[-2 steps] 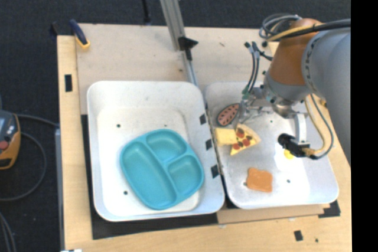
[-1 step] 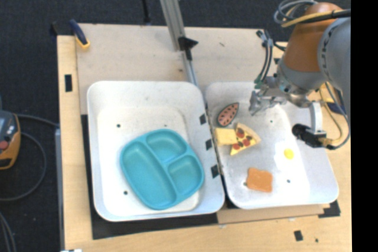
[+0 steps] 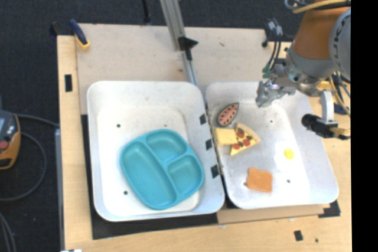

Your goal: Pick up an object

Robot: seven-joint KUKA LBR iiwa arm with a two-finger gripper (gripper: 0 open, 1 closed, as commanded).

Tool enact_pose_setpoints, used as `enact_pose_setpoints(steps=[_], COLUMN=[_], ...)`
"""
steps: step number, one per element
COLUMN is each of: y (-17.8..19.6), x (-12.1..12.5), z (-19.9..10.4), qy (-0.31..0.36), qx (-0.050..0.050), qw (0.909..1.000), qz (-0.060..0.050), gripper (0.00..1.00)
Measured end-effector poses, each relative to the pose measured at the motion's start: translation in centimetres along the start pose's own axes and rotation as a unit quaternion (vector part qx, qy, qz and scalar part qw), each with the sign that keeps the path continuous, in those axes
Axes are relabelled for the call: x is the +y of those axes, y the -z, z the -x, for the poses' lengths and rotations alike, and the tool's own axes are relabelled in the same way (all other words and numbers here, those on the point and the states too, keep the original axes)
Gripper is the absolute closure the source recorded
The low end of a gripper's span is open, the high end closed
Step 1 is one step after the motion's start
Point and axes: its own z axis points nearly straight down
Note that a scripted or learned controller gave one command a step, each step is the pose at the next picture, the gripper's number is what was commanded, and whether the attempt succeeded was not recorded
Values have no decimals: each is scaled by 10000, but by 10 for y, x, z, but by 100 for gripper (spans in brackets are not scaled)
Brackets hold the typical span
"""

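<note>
The left bin (image 3: 100,103) holds a teal divided plate (image 3: 162,169), lying toward its 5 o'clock corner, with bare white floor along the bin's top and left sides. The right bin (image 3: 316,180) holds five small pieces: a reddish-brown oval piece (image 3: 228,114) near the shared wall at 10 o'clock, a pale yellow block (image 3: 224,137) touching a pizza slice (image 3: 244,140) just below it, a small yellow bit (image 3: 288,154) at about 3 o'clock of the slice, and an orange block (image 3: 259,180) near the 6 o'clock rim. The jaws (image 3: 266,94) hang over the right bin's 12 o'clock area, apart from every piece; whether they are spread or closed I cannot tell. Open white floor lies between them and the food. The bench (image 3: 130,50) shows bare wood beyond the bins.
</note>
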Motion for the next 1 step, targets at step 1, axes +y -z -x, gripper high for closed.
enact_pose_setpoints(steps=[1], y=[-4], x=[-14], z=[-52], qy=[18], qx=[11], qw=[10000], qz=[-23], gripper=[100])
